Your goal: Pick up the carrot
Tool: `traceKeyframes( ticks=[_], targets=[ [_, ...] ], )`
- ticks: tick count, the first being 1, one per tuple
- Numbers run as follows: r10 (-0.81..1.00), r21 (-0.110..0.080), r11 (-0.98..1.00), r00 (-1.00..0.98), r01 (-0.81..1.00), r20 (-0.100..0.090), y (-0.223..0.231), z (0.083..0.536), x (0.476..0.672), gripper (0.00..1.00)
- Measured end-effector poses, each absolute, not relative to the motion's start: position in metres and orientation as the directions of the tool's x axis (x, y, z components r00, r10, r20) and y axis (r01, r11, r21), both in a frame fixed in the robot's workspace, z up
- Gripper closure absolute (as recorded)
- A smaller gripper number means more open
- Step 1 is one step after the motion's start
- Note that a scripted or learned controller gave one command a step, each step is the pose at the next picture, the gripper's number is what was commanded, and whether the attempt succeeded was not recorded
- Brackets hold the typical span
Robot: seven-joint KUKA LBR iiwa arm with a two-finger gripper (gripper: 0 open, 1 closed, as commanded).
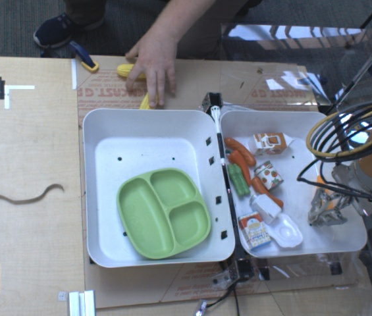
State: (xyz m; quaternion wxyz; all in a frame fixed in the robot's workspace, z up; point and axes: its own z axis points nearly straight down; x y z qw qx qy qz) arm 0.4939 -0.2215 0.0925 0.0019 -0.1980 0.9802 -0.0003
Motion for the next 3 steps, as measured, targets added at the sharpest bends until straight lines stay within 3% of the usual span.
traceKeyframes(
  ticks=[1, 2, 3],
  targets=[
    [-0.330, -0.002, 0.944, -0.944, -0.330, -0.007, -0.172, 0.171, 0.513, 1.00],
    [-0.334, -0.001, 0.942, -0.942, -0.334, -0.005, -0.092, 0.235, 0.508, 1.00],
    [-0.495, -0.002, 0.869, -0.869, -0.495, -0.005, -0.148, 0.398, 0.514, 1.00]
  ],
)
